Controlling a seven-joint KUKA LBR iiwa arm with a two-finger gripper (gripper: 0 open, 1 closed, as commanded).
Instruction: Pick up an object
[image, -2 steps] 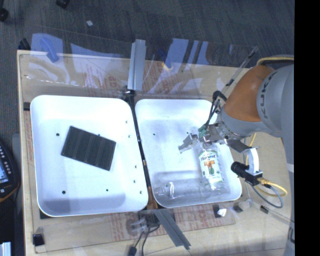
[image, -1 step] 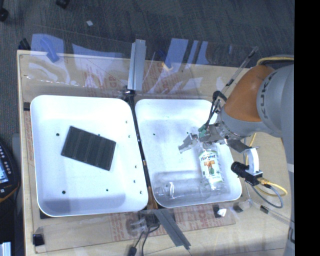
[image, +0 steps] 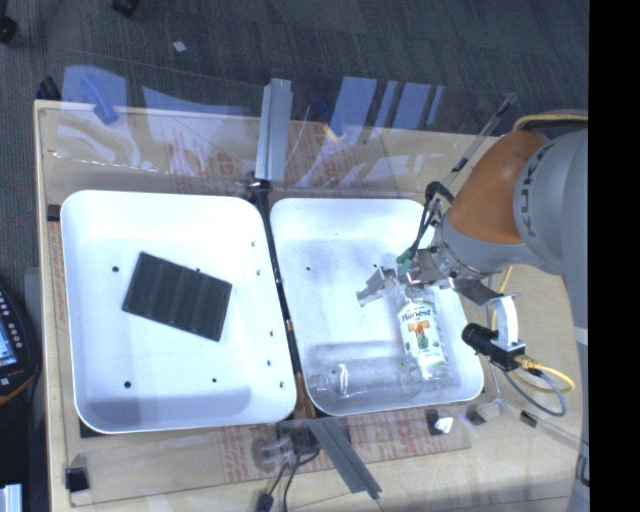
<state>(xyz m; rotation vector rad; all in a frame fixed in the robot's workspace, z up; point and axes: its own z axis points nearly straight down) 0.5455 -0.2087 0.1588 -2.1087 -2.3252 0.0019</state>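
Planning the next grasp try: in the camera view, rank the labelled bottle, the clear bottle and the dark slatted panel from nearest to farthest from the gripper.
From the gripper:
1. Labelled bottle, right bin, just beside it.
2. Clear bottle, right bin's front edge.
3. Dark slatted panel, left bin.

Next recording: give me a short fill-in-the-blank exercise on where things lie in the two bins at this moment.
1. The dark ribbed rectangular pad lies in the ____ white bin.
2. The small bottle with the white, green and orange label lies in the ____ white bin.
3. The clear plastic bottle lies on its side along that bin's ____ wall.
4. The gripper hangs over the ____ bin.

Missing words: left; right; near; right
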